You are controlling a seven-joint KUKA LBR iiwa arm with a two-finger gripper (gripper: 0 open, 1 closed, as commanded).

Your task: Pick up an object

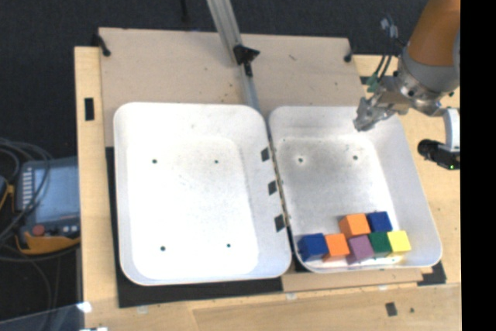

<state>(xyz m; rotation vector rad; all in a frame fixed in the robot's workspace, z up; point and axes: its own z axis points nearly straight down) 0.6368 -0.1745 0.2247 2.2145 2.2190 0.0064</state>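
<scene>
Hovering over the right bin's (415, 190) far rim, the hand (366, 118), finger state indiscernible, sits well apart from the blocks (355, 239).

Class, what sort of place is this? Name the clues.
Probably a robotics lab bench: a robot arm reaches over two white bins, coloured blocks wait for picking, and a control pendant lies alongside.

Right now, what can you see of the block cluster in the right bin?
The block cluster is seven small cubes, matte and solid-coloured: two blue, two orange, one purple, one green, one yellow. They sit packed together, touching, in two rough rows at the right bin's near edge, against its rim. The gripper is at the bin's far side, well apart from them.
</scene>
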